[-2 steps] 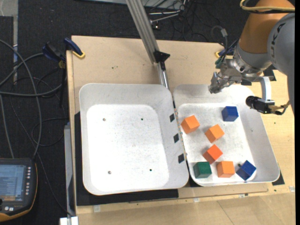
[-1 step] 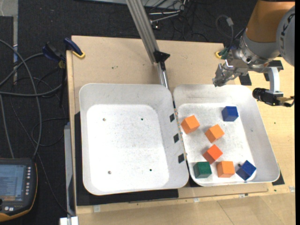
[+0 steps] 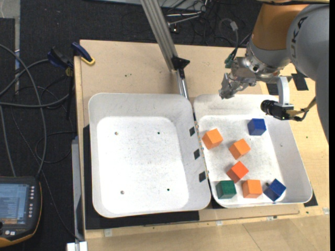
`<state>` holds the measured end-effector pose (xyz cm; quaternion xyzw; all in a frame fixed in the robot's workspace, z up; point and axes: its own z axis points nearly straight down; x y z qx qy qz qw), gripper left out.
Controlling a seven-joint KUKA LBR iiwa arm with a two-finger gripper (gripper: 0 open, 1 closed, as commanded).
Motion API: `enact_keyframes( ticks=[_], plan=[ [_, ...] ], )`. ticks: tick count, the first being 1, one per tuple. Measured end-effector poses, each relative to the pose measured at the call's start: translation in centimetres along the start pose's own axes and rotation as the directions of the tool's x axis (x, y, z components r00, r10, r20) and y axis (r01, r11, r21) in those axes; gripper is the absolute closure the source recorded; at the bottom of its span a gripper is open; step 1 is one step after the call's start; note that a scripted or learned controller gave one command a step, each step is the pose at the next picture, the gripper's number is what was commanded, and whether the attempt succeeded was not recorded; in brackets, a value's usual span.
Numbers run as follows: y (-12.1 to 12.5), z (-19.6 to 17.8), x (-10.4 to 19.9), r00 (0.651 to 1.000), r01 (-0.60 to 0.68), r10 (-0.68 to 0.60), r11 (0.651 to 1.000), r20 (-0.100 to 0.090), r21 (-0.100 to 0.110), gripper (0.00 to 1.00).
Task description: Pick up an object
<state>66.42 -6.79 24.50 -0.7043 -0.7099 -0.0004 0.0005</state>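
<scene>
Seven blocks in right bin (image 3: 293,145), left bin (image 3: 99,140) bare, end effector (image 3: 228,92) grip state unclear

Grey arm (image 3: 314,30) with an orange band (image 3: 277,9), dark lettering, metallic wrist, small black side-mounted module (image 3: 277,109).

7 blocks (image 3: 239,170) lie in the right bin (image 3: 293,156), beside the left bin (image 3: 99,156); the gripper (image 3: 228,92) hangs over its far rim
</scene>
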Motion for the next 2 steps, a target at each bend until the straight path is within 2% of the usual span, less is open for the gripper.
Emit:
enact_keyframes(
  ticks=[1,2],
  plan=[
    [-0.3,-0.7,5.7,1.0,0.001,-0.001,1.0,0.0,-0.001,1.0],
    [-1.9,-0.3,11.7,1.0,0.001,-0.001,1.0,-0.001,0.002,1.0]
  ],
)
